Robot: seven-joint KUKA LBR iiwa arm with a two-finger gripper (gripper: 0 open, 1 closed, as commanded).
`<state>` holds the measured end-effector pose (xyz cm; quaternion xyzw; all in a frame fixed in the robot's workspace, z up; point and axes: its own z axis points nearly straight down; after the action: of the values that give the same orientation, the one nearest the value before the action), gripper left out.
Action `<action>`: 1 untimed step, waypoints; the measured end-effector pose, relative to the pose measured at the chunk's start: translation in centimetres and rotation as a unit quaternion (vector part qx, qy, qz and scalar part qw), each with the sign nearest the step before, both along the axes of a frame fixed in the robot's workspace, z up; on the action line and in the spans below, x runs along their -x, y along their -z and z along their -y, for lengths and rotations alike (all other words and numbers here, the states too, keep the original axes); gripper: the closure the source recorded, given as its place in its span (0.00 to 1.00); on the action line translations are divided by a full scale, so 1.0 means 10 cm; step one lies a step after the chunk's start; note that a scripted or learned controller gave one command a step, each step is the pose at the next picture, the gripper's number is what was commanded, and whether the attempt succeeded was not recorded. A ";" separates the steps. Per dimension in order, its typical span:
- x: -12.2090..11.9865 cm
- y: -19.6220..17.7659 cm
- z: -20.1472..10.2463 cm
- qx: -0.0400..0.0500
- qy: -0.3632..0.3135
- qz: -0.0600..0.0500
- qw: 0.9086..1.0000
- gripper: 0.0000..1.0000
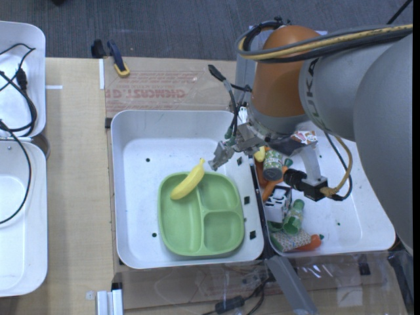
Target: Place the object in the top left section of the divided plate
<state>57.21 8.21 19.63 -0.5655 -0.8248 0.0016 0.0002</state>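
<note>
Banana (188,181) on green divided plate (200,214) rim | tool (221,155) grip unclear | wooden bench (79,176), grey carpet (177,12)

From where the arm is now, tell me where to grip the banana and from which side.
Grip the banana at its thick middle, coming from above, fingers across its width. It lies slanted over the plate rim's upper left, tip up-right near the gripper; the ends taper and would likely slip.

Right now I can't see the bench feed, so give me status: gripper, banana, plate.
Gripper above left bin, just right of banana. Banana lies across green divided plate's top left rim, not gripped. Nothing blocking.
</note>
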 end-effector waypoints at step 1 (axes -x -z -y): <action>0.64 -0.98 0.31 0.001 0.183 0.001 0.983 0.00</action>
<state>50.83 5.06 29.42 -0.7070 -0.7072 0.0018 -0.0005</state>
